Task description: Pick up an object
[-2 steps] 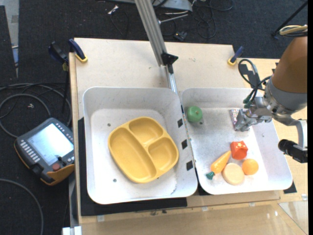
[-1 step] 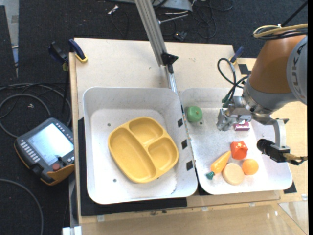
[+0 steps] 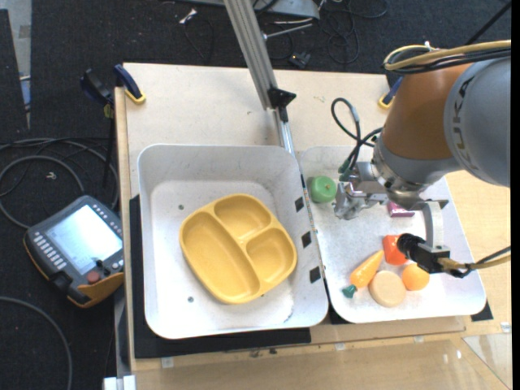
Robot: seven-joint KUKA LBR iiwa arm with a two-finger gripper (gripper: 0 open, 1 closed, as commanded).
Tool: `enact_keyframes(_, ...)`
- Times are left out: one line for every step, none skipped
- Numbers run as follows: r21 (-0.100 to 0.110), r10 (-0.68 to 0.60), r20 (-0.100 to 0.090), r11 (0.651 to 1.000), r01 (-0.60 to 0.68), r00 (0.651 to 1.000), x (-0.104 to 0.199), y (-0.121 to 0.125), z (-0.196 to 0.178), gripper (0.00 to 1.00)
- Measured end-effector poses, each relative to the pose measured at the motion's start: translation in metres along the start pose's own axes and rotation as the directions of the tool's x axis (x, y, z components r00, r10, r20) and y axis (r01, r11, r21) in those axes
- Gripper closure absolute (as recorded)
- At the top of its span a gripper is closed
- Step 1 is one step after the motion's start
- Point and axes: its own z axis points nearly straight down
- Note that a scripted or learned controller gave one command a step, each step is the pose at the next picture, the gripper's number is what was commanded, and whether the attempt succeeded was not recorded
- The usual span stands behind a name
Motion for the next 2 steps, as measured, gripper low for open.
enact_keyframes(-0.002,-0.001,0.0,1.0,0.001,1.0,0.047,-0.006,-0.009,1.0)
enact_keyframes(-0.002,-0.001,0.0,1.0,0.001,1.0,0.104,-0.008,-0.02,1.0)
